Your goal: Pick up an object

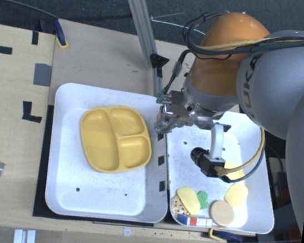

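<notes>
Pincer (164,122) is hovering pre-grasp, can't tell if spread or closed. Plate (117,139) is lying in left bin (58,189) just beside it; next it's probably needing a drop onto the rim.

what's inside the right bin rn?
Right bin, near edge: a pale yellow piece, a second yellow piece, a green piece, a tan disc, a red-and-blue strip. The arm covers the bin's far end, so anything under it can't be seen.

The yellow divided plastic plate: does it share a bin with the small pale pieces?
No, the plate lies in the view's left white bin, the pieces in the right bin.
</notes>
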Available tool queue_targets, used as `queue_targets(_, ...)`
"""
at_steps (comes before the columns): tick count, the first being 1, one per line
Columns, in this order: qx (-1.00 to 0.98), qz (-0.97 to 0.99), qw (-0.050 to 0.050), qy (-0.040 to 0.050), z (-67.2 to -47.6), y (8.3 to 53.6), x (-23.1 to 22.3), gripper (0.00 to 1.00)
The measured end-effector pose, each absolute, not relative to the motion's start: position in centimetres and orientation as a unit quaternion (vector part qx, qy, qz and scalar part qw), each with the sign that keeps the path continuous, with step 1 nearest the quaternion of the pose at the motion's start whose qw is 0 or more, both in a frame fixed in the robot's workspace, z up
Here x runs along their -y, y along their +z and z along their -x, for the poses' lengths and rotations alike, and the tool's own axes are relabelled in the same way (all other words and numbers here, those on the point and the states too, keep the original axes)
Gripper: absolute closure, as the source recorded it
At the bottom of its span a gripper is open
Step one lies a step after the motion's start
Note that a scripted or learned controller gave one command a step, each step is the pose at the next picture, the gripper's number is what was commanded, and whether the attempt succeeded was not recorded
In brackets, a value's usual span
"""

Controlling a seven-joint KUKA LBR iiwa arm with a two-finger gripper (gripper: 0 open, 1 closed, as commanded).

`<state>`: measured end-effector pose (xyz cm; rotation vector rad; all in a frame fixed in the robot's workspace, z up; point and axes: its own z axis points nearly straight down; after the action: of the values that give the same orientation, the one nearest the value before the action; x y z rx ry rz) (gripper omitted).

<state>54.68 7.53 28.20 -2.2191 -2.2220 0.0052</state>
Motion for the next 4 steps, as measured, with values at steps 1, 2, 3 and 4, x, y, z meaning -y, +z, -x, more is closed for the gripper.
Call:
queue_targets(1, 0.707, 0.707, 0.000, 0.0014, -54.7, 28.3, -7.5, 0.00)
queue_targets(2, 0.705, 0.710, 0.001, 0.0035, -53.1, 24.3, -0.6, 0.00)
queue_targets(3, 0.708, 0.706, 0.001, 0.0011, -53.2, 25.4, -1.1, 1.00)
queue_targets(4, 0.708, 0.706, -0.002, -0.0024, -54.4, 33.2, -0.9, 1.00)
